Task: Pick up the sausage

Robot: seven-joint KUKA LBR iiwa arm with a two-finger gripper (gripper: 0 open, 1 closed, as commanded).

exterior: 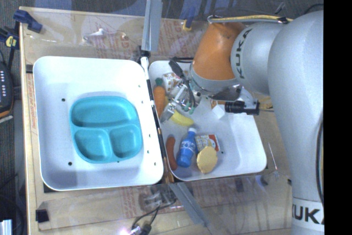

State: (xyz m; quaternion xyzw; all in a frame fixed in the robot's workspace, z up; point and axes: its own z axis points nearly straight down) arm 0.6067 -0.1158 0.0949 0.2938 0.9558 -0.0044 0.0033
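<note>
Arm body: the big grey KUKA arm (291,91) with its orange band bulks in from the right, closest to the lens.
Sausage: a small reddish-brown toy sausage (171,152) lies lengthwise against the left wall of the right-hand shallow white bin (250,143), below the pincer and a little to its left, at the bin's near end.
Handling: my guess is light, smooth plastic, stiff, and rounded, so apt to roll or slip out of a loose pinch.
Where to hold: across its short width at mid-length seems best; the bin wall on one side and the bottle on the other leave little room for fingers.
Neighbours: a blue plastic bottle (187,147) lies just beside the sausage, with a pale yellow round biscuit-like toy (207,159) and a small printed packet (209,141) beyond it, all below the pincer.
Pincer: the metal two-finger pincer (180,97) hangs over the bin's far half, apart from the sausage; whether it is open or closed I cannot tell.
Under the pincer: a yellow wedge-shaped toy (181,118) and, to its left, an orange toy carrot (159,100).
Left bin: a turquoise three-compartment plastic tray (105,128) sits well left of the pincer.
</note>
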